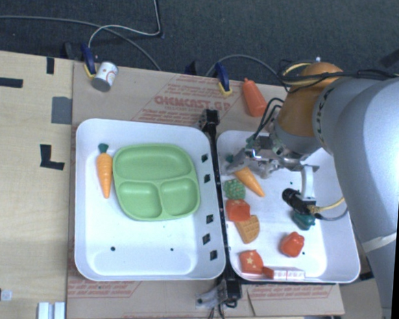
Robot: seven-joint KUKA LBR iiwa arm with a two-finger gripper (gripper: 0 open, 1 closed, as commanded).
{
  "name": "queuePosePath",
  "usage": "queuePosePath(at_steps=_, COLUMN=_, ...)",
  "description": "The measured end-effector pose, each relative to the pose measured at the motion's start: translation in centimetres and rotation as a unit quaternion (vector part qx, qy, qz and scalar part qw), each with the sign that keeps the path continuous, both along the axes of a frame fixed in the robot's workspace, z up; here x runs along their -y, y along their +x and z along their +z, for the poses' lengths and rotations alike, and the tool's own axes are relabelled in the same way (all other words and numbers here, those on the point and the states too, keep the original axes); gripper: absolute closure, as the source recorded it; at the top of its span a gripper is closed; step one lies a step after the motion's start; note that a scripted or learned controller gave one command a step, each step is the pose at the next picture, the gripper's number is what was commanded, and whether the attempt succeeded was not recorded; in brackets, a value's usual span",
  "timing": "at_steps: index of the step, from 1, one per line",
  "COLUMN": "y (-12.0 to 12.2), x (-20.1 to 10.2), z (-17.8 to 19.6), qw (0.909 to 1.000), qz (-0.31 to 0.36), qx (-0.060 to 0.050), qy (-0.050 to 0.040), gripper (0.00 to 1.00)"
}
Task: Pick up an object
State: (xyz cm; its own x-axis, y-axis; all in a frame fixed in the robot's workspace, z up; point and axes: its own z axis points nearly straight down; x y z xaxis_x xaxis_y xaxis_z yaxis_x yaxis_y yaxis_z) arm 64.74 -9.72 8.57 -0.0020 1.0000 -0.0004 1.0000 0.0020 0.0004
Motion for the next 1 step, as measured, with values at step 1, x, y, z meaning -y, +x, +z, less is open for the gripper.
queuePosePath(at_steps=1, y=0.03, x=-0.01, z=1.00, qw=1.0000, qz=0.000, qx=0.001, qy=-0.0006, gripper=1.00)
